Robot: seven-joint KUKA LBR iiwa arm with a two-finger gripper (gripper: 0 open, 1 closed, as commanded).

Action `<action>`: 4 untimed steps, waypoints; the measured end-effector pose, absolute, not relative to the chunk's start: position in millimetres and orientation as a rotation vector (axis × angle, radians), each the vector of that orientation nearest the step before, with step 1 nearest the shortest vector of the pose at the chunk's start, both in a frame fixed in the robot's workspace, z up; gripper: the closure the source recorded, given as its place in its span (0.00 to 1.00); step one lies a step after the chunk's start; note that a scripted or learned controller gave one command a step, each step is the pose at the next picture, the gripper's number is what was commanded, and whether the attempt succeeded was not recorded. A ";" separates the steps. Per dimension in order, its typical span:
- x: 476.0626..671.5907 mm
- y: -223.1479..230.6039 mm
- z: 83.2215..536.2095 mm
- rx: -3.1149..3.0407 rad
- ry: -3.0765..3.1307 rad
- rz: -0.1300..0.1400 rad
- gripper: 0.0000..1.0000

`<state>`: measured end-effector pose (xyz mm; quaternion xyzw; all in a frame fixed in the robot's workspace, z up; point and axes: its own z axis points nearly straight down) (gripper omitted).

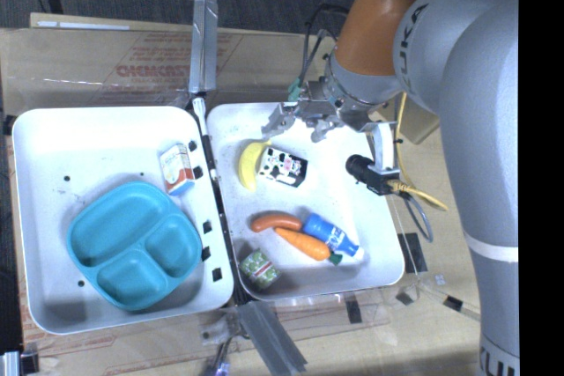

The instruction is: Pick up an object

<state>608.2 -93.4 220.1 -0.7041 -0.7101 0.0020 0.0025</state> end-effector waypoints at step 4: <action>598.6 -152.7 123.8 -2.150 -2.336 -0.043 0.00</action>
